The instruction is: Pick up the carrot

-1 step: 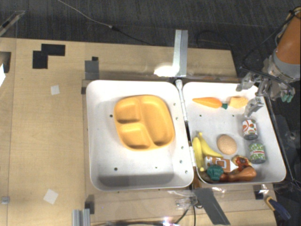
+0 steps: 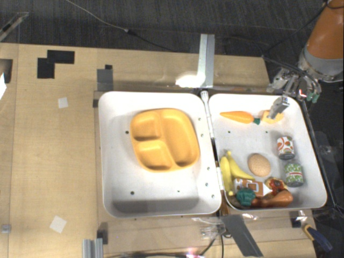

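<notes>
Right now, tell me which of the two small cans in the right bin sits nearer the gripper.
The small red-and-white labelled can, nearer the gripper; the small green-labelled can sits below it, toward the right bin's front edge.

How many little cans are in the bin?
2. One can sits by the right bin's right wall; the other can is just below it. The pile of toys might hide more.
</notes>
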Action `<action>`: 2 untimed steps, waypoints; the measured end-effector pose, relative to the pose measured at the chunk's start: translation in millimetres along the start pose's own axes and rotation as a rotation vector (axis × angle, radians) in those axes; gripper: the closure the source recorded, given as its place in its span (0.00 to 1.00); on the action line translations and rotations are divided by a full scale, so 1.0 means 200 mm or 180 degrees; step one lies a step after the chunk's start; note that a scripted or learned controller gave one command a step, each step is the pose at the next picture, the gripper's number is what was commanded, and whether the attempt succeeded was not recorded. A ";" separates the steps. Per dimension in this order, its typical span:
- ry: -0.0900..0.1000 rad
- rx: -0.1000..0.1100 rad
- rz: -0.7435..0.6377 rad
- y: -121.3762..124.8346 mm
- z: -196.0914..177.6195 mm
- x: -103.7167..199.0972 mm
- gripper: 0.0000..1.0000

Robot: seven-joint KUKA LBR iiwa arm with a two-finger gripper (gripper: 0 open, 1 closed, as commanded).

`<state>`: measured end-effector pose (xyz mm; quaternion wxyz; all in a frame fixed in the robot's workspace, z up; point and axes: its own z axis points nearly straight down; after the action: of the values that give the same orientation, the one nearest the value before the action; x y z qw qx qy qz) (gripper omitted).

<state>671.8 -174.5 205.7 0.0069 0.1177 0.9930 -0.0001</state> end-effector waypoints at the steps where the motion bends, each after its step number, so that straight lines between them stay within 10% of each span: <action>1: 0.0068 0.0017 0.0526 0.06 0.59 0.07 0.00; 2: 0.0041 0.0013 0.0493 0.30 0.59 0.15 0.00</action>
<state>657.8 -109.1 87.6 0.0002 0.1941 0.9810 -0.0008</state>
